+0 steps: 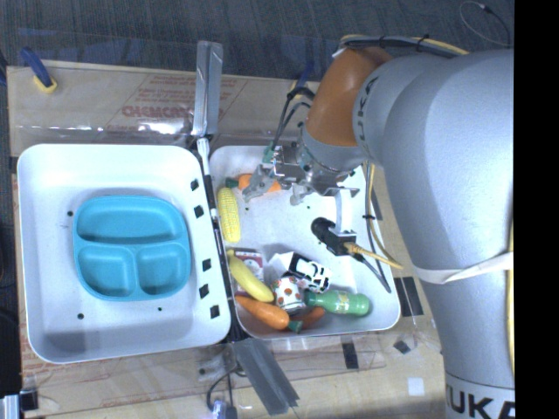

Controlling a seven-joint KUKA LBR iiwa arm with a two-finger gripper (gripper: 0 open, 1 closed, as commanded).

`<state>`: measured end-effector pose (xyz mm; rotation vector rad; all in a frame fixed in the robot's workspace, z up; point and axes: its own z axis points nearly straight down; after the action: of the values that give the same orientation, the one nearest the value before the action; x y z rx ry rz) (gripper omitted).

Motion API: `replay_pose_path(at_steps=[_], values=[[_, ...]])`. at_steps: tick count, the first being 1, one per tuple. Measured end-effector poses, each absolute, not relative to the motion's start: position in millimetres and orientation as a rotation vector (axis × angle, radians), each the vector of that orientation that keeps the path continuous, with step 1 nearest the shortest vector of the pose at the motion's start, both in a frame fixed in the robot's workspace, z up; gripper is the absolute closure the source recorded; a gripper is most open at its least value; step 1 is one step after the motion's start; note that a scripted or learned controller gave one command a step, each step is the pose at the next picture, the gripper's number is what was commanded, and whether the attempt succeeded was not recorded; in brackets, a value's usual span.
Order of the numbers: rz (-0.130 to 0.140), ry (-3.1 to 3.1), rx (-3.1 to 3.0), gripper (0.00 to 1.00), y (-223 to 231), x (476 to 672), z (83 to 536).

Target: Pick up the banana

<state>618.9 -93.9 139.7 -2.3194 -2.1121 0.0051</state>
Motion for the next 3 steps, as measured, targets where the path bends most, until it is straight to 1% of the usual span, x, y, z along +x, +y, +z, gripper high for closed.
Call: replay_pose_path(at_steps=[1,2,3], values=[[0.009,-1.798,-2.573,0.0,-93.2,611.8,89.3],[0.011,-1.336,-2.837,0.0,-85.4,523.6,189.3],[0.012,-1.345,-2.833,0.0,-84.0,478.2,188.5]])
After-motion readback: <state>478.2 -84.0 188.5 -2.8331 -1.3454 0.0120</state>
